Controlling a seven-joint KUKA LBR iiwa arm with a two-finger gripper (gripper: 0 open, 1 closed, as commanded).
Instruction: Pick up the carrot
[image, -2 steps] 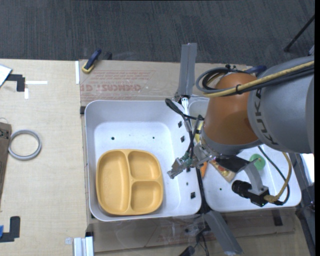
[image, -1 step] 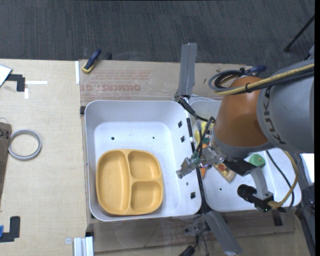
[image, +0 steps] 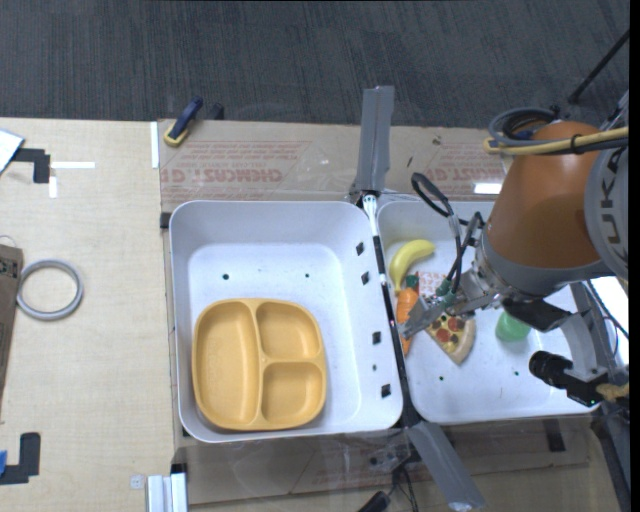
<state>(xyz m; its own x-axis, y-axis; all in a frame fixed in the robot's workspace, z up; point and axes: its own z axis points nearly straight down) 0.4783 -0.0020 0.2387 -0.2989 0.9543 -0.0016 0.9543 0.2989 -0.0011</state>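
**Op A:** What's hard to read from your end?

**Op B:** Plenty. The arm (image: 545, 205) covers the upper right of the right bin (image: 500, 395), and its wrist hides most of what lies under it. The end effector (image: 437, 312) sits low over the bin's left side, a dark tangle of fingers and cable; I cannot tell how far apart the fingers are, nor whether anything is between them.

**Op A:** And the carrot?

**Op B:** The carrot (image: 406, 303) lies by the right bin's left wall, just below the banana (image: 410, 260). I see its orange body and a bit of green on top; its lower end runs under the end effector, so part is hidden. The tool looks to be touching it or just beside it, I can't say which.

**Op A:** Anything else near it?

**Op B:** A pizza slice (image: 455, 338) just right of the tool tip, and a green thing (image: 513, 326) half behind the wrist, too covered to name. In the left bin (image: 200, 240) a yellow divided plate (image: 261, 362) sits well apart. A tape roll (image: 46, 289) lies on the table (image: 90, 380) at left.
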